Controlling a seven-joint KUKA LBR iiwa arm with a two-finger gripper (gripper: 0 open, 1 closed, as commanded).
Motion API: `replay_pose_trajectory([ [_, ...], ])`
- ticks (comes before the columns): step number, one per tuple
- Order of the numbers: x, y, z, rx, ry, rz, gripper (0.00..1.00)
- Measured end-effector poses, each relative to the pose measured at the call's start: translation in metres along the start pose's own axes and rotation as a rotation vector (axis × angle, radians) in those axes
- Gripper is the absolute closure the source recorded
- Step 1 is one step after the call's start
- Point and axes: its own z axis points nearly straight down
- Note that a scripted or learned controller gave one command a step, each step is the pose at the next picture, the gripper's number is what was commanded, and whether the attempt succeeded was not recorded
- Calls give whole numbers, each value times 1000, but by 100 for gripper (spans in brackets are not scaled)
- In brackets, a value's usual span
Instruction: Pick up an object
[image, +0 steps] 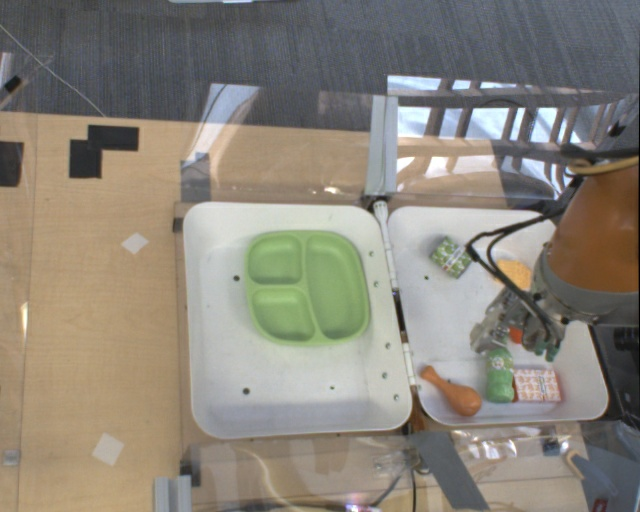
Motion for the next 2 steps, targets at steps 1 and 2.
replay_pose_trajectory([
  [1,-9,-18,3,0,-2,-126,100],
  [2,-19,-39,-14,0,0,293,100],
])
